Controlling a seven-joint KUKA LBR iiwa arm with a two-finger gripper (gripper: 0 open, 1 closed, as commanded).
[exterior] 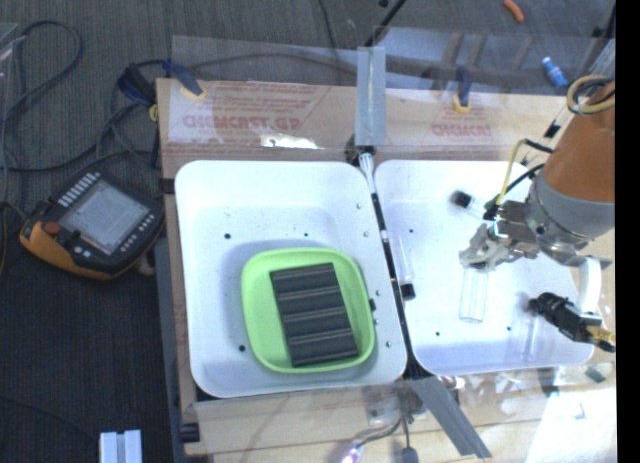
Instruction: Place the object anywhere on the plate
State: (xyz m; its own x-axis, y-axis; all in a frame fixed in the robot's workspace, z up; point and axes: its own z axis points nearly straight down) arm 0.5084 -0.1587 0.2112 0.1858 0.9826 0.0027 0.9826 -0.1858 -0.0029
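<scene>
A: Dark carpet is running round the bench, with a teach pendant (95, 223) lying on the floor at the left and cables trailing beside it. How are the bins looking?

B: Two white bins are sitting side by side. One green plate (258, 281) is resting in the left bin (200, 201), and one dark ridged block (315, 313) is already lying flat on it, covering most of its middle.

A: And the arm?

B: Its gripper (487, 248) is hovering over the right bin (430, 331), well apart from the plate. I cannot tell how its fingers are standing; they are blurring into the white floor. A clear, tube-like piece (472, 294) is lying just below it, hard to make out.

A: What is worrying you?

B: Judging from this, the block is sitting near the plate's near edge, so any careless sweep leftward could be nudging it off. The clear piece could also be slipping away from a grasp, being pale against the bin.

A: Counts?

B: Two bins, one plate, one block, one clear piece, one gripper, one pendant.
</scene>
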